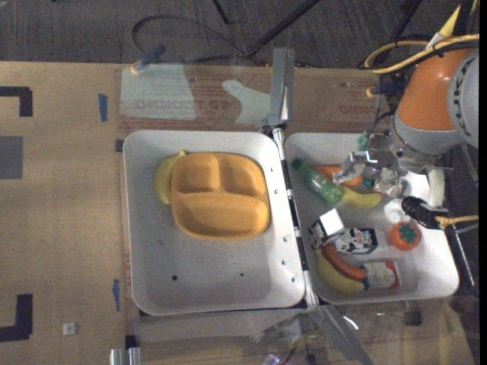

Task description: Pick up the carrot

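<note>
Carrot [329,171] at upper edge of right bin [449,268], partly hidden under gripper [364,169], green bottle [318,182] touching its left, banana [364,198] just below, finger state cannot be told, left bin [144,265] open around orange tray [220,194].

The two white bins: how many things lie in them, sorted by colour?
Yellow or orange-yellow: 4, tray, lemon-like piece, bananas
Orange or red: 3, carrot, tomato, sausage
Green: 1, bottle
White cartons: 2
Total: 10
</note>
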### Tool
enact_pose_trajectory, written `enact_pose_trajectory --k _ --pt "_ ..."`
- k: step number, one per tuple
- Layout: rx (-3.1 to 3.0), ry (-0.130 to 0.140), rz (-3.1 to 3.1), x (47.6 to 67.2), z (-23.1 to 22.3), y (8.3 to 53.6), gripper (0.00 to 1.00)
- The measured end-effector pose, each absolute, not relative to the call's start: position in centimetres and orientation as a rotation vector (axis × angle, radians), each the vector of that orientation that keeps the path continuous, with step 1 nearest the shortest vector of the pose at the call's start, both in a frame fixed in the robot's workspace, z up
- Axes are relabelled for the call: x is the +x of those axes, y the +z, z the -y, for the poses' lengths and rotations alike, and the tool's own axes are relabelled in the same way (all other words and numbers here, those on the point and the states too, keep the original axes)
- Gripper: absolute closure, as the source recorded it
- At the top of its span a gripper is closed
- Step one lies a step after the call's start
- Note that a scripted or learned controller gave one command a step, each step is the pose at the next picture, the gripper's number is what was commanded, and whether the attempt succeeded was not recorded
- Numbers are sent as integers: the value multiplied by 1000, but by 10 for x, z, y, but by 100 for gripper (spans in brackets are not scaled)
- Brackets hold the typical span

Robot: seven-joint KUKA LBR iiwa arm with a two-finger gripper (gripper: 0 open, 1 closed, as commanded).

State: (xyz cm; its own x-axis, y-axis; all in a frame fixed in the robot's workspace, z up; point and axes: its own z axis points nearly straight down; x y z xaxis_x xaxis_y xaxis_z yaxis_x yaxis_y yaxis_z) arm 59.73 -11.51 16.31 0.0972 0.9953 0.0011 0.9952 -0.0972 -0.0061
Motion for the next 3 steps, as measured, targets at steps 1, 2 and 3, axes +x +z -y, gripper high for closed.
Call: enact_pose_trajectory --k 1,2,3 --pt "-2177 0 2267 640 64 183 0" --pt "-2082 -2 2356 658 122 85 0" --pt "-2082 -2 2360 660 122 94 100"
